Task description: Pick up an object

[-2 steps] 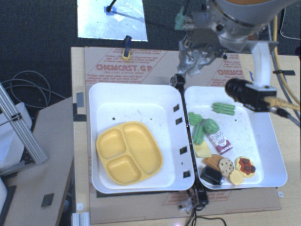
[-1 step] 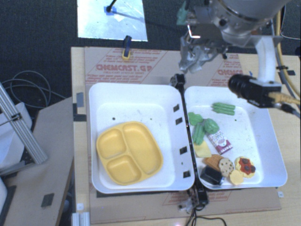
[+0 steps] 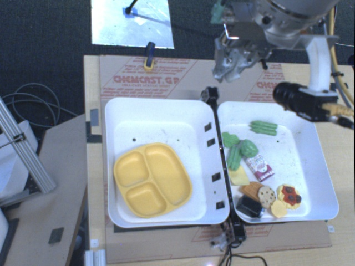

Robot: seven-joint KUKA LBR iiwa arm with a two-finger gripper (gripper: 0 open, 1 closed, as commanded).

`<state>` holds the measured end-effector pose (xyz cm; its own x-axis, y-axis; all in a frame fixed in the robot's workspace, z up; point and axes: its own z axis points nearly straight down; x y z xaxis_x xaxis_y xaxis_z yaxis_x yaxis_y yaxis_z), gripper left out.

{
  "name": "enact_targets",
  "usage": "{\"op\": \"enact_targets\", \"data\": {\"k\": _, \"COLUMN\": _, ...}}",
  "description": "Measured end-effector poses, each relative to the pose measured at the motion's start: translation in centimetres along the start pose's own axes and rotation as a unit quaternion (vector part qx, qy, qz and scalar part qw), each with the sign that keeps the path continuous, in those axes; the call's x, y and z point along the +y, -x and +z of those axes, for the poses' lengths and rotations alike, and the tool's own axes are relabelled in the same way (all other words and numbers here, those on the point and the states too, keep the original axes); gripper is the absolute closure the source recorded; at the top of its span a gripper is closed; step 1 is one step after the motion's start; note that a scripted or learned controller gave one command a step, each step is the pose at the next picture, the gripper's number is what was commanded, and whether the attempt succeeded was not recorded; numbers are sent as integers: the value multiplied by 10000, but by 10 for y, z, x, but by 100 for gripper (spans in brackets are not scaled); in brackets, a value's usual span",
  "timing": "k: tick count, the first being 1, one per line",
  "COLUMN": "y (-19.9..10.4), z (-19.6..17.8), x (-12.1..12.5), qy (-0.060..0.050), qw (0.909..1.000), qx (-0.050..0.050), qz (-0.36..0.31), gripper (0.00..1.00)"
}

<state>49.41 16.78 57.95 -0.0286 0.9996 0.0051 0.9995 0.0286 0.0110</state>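
Note:
My gripper hangs high above the back edge of the bench, over the seam between the two bins. The right bin holds several toy foods: a green bean pod, green leafy pieces, a small pink-and-white packet, a yellow cheese wedge, a cookie, a black block and a small pizza piece. None of them is near the gripper.
The left bin holds a yellow divided plate. A black divider with clips runs between the bins. A black camera unit juts over the right bin's back edge. A yellow-blue clamp sits behind the left bin.

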Motion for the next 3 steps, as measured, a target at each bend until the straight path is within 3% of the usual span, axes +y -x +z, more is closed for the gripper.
{"op": "enact_targets", "data": {"k": 1, "y": 0, "z": -11, "x": 0, "qy": 10, "qw": 10000, "qx": 4, "qz": -24, "gripper": 100}}
{"op": "enact_targets", "data": {"k": 2, "y": -70, "z": 48, "x": -7, "qy": -69, "qw": 9999, "qx": -27, "qz": 98, "gripper": 100}}
{"op": "enact_targets", "data": {"k": 3, "y": -66, "z": 33, "x": -6, "qy": -34, "qw": 9999, "qx": -13, "qz": 109, "gripper": 100}}
